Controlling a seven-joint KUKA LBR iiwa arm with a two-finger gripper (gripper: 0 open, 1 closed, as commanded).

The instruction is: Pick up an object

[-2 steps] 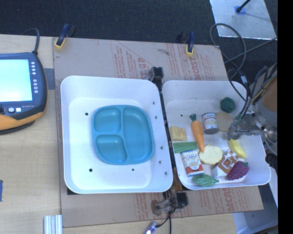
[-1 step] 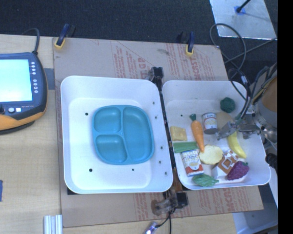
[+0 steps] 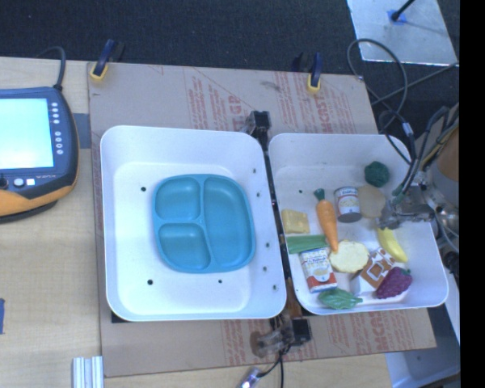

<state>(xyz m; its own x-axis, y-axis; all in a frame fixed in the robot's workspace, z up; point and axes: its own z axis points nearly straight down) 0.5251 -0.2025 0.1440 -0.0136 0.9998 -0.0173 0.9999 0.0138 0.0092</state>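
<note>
- Yellow banana (image 3: 391,244) lies at the right of the right-hand bin (image 3: 307,153), just below the gripper (image 3: 400,212).
- Gripper sits at the frame's right edge; whether it is open or closed cannot be told.
- Orange carrot (image 3: 328,221) lies left of it, well apart.

Two shallow white bins: left bin (image 3: 113,217), right bin (image 3: 307,148). One blue divided plate (image 3: 204,222). One carrot (image 3: 327,221), one banana (image 3: 392,245), one bunch of grapes (image 3: 394,282), one small can (image 3: 347,204), one dark green ball (image 3: 377,172), one cheese wedge (image 3: 295,221). Two clamps on the worktop: (image 3: 103,61) and (image 3: 314,73). One pendant with screen (image 3: 24,148).
</note>
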